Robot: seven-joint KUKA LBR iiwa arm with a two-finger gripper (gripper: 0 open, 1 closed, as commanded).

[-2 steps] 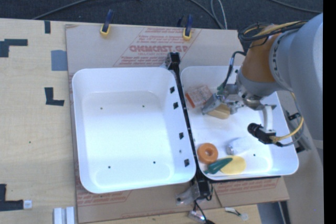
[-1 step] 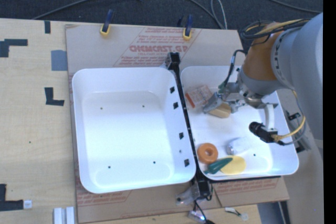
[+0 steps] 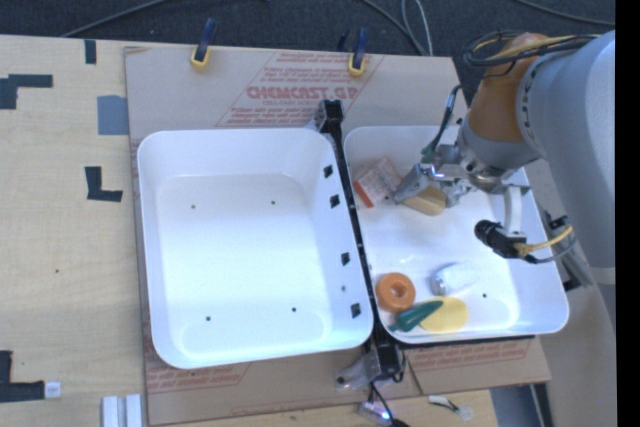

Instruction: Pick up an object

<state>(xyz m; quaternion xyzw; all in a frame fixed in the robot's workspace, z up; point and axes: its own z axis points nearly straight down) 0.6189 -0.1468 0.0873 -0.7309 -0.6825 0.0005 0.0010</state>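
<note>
**Gripper low over the tan block in the right bin**

The grey arm with its orange band reaches in from the right, and its two-finger gripper [image 3: 425, 187] sits low in the upper part of the right-hand white bin [image 3: 535, 310]. Directly at the metal tips lies a small tan, wedge-shaped block [image 3: 428, 204], touching or very nearly touching them on the near side. Whether the gripper is released or clenched I cannot tell from here.

Just to the left of the tips, toward the divider, lies a crinkled clear packet with orange print [image 3: 374, 180]. Well apart, in the bin's near corner, sit an orange ring [image 3: 396, 290], a yellow oval piece [image 3: 449, 314] with a green piece [image 3: 410, 318] against it, and a small clear object [image 3: 450, 276]. The left-hand white bin [image 3: 160, 245] plays no part.

I'd judge the block is the target: it lies right under the gripper, its long axis roughly left to right.
</note>
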